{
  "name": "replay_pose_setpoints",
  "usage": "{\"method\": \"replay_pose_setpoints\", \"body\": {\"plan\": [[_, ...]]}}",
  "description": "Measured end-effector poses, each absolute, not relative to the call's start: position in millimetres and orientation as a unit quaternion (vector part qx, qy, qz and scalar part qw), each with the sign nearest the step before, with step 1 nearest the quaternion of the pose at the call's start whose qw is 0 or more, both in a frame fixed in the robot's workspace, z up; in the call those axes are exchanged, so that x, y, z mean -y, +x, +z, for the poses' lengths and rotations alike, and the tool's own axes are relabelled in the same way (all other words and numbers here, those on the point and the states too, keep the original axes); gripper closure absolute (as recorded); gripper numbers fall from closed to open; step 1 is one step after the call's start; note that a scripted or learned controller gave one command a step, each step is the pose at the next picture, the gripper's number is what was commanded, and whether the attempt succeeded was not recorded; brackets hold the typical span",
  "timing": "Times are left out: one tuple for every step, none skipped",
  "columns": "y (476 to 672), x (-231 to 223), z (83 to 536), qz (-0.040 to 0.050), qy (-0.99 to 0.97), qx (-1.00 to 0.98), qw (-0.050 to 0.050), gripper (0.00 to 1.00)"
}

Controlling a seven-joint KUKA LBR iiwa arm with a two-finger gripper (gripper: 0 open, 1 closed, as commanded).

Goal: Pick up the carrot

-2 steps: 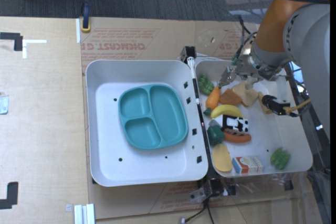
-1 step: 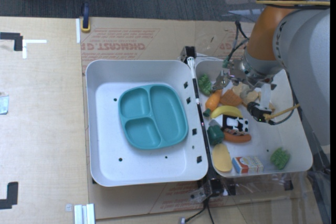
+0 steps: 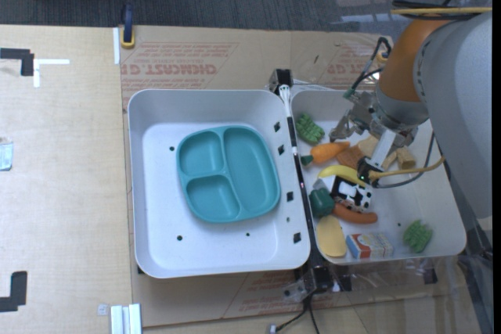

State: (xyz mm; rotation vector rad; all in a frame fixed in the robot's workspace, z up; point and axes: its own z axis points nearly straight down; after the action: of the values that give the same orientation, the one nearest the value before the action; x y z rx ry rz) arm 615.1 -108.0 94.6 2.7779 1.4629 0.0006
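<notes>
I am reading this as the approach step: the arm is hanging low over the right bin (image 3: 438, 242) with the gripper (image 3: 350, 127) down among the toy food, and nothing is being lifted yet. The carrot (image 3: 329, 152) is lying in the upper left part of that bin, orange, stretched roughly left to right, just beside and slightly below the gripper, between the green leafy piece (image 3: 308, 128) and the banana (image 3: 343, 172). From this slant I cannot tell the state of the gripper or whether it is touching the carrot. As I judge it, the next move is calling for a small shift toward the carrot's middle and a clean close across its narrow width, without nudging the banana.
</notes>
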Motion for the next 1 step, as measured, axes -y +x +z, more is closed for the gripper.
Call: {"method": "replay_pose_setpoints", "body": {"plan": [[588.5, 106.6, 91.7, -0.0022, 0.962, -0.274, -0.001, 0.00]]}}
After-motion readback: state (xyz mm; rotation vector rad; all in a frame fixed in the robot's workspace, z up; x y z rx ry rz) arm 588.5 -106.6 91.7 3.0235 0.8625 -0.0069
